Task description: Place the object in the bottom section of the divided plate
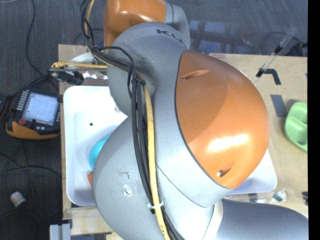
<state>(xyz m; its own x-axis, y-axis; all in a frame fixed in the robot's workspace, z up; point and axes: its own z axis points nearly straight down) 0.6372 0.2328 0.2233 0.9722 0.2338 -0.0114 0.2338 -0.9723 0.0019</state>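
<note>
The arm (200, 134) is blocking most of the shot, so I can't tell what the gripper is doing. A blue thing (97, 151) and an orange bit (90, 177) are peeking out in the left white bin (80, 129). A green object (298, 124) is sitting far right on the tabletop (250, 69).

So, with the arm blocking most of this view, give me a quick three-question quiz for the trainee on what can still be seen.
1. True or false: the arm covers most of both bins.
2. What colour is the object peeking out from behind the arm in the left bin? A) cyan B) purple C) black
3. Fill in: the green object lies at the ____ edge of the view, on the bench.

Key: 1 true. 2 A, the cyan object, with a small orange bit below it. 3 right.
</note>
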